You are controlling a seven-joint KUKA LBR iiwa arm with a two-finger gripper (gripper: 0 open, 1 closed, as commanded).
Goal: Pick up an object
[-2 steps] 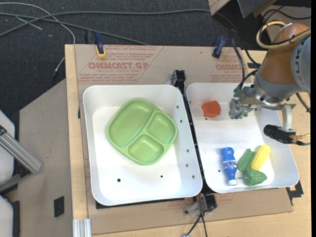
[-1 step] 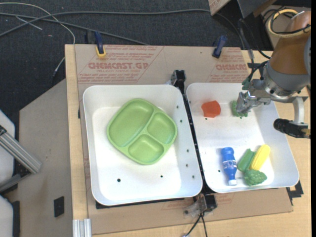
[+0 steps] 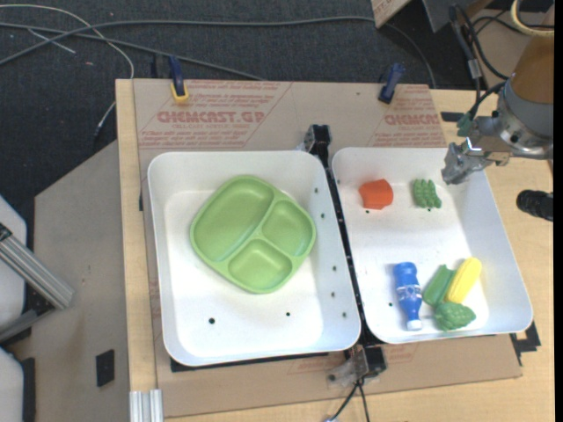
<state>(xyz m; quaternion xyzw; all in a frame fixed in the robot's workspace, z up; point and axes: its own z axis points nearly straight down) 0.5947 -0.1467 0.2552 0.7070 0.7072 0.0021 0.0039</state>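
Observation:
The right bin [image 3: 493, 236] holds an orange-red block [image 3: 376, 193], a small green ridged piece [image 3: 426, 193], a blue bottle [image 3: 406, 295], a yellow corn-like toy [image 3: 464, 278], a green pepper-like toy [image 3: 437, 285] and a green broccoli-like toy [image 3: 454, 316]. My gripper [image 3: 461, 162] hangs over the bin's far right corner, right of and slightly above the green ridged piece. Nothing shows between its fingers.
The left bin [image 3: 167, 236] holds a green divided plate [image 3: 253, 232]. Clamps [image 3: 179, 88] pin the cardboard sheet at the back. A black hinge piece [image 3: 318, 139] sits between the bins. Cables run over the dark floor at the top left.

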